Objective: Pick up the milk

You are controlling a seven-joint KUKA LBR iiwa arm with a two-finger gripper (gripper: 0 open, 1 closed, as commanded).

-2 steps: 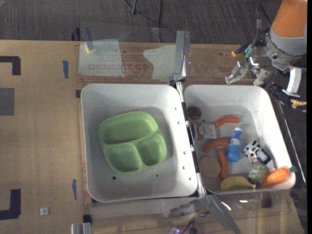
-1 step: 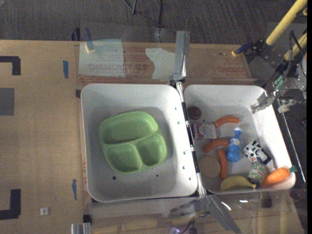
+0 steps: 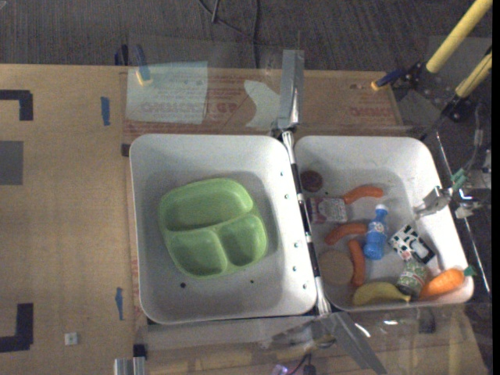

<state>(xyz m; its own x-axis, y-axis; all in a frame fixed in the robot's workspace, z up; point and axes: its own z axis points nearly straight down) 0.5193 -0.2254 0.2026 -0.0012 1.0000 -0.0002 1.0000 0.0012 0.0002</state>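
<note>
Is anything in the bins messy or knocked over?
Nothing is spilled or broken. The right bin is a jumble: the milk carton with its cow spots lies tipped on its side, next to a blue bottle and a carrot. The green divided plate sits a bit crooked in the left bin.

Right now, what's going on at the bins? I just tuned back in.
The job is to pick up the milk, and it has not been lifted yet. The milk carton, the black-and-white patterned one, lies in the right bin among toy food: a blue bottle, a carrot, a banana and some sausages. The tool sits at the right bin's right edge, above and apart from the carton, holding nothing visible. The left bin holds a green divided plate.
</note>
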